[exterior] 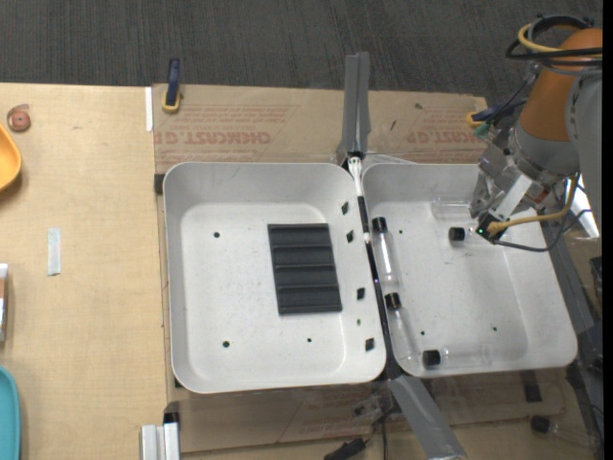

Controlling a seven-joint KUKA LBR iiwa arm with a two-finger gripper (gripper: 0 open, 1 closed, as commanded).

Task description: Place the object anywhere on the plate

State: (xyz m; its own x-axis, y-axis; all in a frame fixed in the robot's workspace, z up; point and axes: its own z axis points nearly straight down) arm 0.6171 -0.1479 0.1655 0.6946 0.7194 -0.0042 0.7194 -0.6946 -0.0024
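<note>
Hovering well to the right of the black ribbed plate (305, 268), over the right bin (536, 343), my jaws sat just beside a small dark object (458, 234). Whether they were spread or pressed together, I could not tell. Nothing lay on the plate, so I judged the whole carry was left. Red upside-down print on the cardboard (421, 127) beyond the plate seemed to read CHEMCAST.

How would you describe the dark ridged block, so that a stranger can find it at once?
Look at the left bin of the two white bins. The block lies flat near its middle. It is a black rectangle with four ridges across it, far bigger than the small dark dots on the floor around it.
</note>
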